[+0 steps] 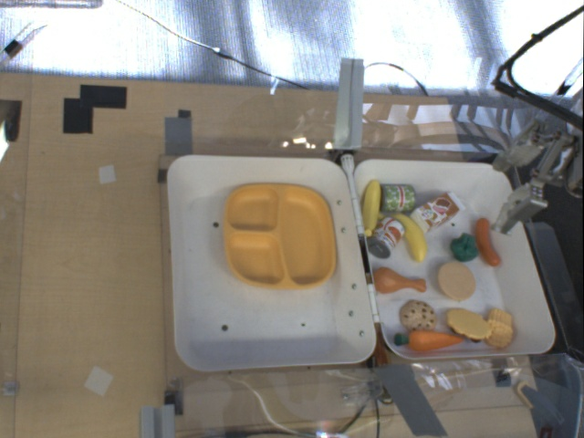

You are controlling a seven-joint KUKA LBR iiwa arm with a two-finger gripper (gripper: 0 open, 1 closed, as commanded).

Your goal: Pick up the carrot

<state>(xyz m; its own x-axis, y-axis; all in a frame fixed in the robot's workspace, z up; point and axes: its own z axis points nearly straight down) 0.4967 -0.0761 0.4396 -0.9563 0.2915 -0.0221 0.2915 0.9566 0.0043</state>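
The carrot [436, 340] is orange with a small green top. It lies flat along the front wall of the right bin [538, 322], pointing right. My gripper [513, 215] hangs over the bin's far right side, near the right wall and well behind the carrot. It is just above and to the right of a red sausage [487, 243]. Nothing shows in its grasp.
Around the carrot lie a cookie [417, 314], a toast slice [468, 323] and a waffle [500, 328]. Farther back are a drumstick [398, 281], a round bun [456, 281], broccoli [464, 247], two bananas [371, 205], cans [398, 197] and a carton [436, 213]. A yellow divided plate [278, 235] sits in the left bin [196, 318].
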